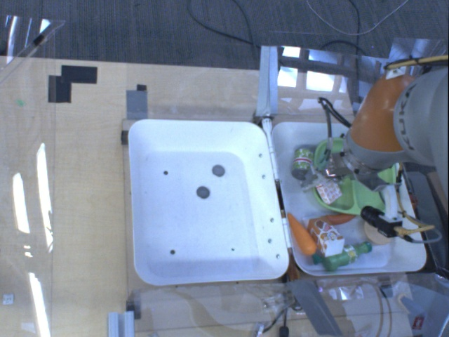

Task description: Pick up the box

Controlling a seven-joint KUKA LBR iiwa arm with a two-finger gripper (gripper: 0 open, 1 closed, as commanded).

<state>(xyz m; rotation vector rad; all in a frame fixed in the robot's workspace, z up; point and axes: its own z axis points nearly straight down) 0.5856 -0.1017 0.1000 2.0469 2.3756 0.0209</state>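
Box: small red-and-white carton (329, 236) in the right white bin (414, 262), near its front.
Gripper (324, 177): above-behind the carton, apart; grip state cannot be told.

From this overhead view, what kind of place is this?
Probably a robotics lab's pick-and-place bench: a grey arm reaches over two white bins, cables trail across the floor, and toy groceries like a carrot fill one bin.

desk (77, 209): pale wood under me | on it: left white bin (151, 258) and right white bin (407, 262) side by side, touching along one edge | black tape marks (70, 81) near far-left corner | grey bracket (137, 102) behind left bin
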